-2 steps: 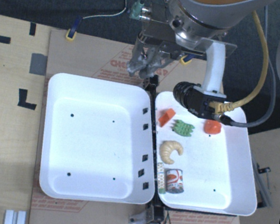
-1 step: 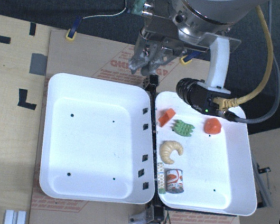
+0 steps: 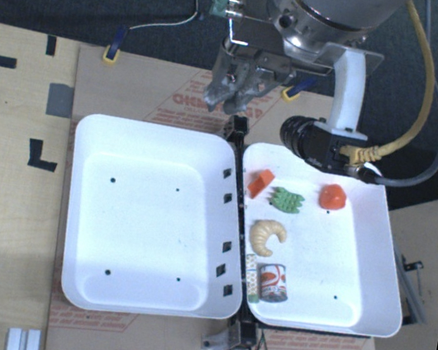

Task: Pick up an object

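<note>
Red print on the cardboard (image 3: 184, 98) is illegible. The right bin (image 3: 371, 264) holds a can (image 3: 270, 281), croissant (image 3: 267, 234), green toy (image 3: 287, 199), orange block (image 3: 260, 182) and tomato (image 3: 332, 197). The gripper (image 3: 231, 97) hovers beyond both bins.

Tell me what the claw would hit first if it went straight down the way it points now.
Probably the cardboard sheet behind the bins, close to the far end of the black divider. The claw hangs beyond the bins' far rims, so the objects lie off that line. Depth is hard to judge from this slanted view.
</note>
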You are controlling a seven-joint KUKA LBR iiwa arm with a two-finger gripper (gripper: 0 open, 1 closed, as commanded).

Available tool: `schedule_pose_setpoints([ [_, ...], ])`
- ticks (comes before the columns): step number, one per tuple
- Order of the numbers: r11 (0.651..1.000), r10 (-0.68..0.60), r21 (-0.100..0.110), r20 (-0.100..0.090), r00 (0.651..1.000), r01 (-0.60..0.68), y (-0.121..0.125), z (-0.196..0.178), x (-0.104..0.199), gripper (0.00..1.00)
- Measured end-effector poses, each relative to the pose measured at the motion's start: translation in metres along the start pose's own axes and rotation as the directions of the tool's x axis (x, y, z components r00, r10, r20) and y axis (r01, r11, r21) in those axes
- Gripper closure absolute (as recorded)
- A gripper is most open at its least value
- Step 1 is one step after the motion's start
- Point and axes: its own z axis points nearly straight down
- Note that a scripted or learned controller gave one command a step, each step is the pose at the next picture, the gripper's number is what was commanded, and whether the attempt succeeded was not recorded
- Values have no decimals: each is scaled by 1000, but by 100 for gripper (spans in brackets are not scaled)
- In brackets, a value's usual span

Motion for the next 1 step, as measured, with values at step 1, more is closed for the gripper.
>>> schedule_pose_setpoints([
  [1,1000,-1,1,1,1000,1,0,-10,0,100],
])
